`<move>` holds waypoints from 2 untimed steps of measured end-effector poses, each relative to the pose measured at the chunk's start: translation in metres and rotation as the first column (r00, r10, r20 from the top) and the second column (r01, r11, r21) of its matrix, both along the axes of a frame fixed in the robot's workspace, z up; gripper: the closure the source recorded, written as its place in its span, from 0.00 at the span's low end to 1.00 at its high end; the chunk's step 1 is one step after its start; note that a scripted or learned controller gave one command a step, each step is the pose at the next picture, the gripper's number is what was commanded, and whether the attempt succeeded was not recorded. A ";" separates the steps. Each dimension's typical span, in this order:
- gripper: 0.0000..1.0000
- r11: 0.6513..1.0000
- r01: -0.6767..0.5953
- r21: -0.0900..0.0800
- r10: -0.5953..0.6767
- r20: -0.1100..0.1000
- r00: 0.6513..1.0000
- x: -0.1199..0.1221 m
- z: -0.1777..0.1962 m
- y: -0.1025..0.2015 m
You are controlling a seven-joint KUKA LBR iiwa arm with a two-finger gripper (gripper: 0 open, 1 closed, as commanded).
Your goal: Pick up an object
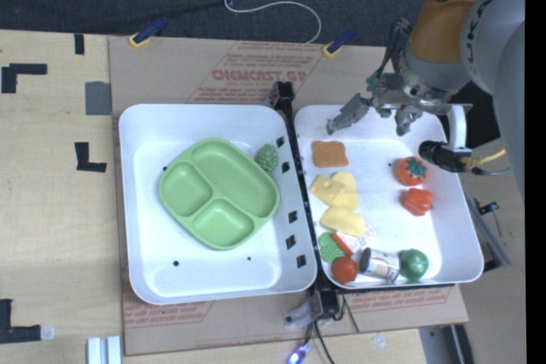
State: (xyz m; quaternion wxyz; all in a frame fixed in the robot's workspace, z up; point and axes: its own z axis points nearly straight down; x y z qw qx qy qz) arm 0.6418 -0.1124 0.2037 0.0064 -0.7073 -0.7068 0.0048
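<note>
Two white bins (136, 183) side by side on cardboard. Approach step, by the look of it: gripper (368, 117) hovering with fingers spread apart, nothing between them. Toast slice (329, 153) just below the near fingertip. Next, probably: lower straight over it, then close.

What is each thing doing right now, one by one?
gripper: open, holding nothing, above the right bin's far edge
green plate: flat in left bin, nothing on it
green ball: touching the plate's rim
toast: lying flat
tomato: sitting alone
small bottle: lying on its side
</note>
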 end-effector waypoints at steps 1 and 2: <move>0.00 1.000 -0.003 -0.002 0.003 0.013 1.000 0.003 0.008 0.000; 0.00 1.000 -0.003 -0.002 0.003 0.010 1.000 0.000 -0.036 0.002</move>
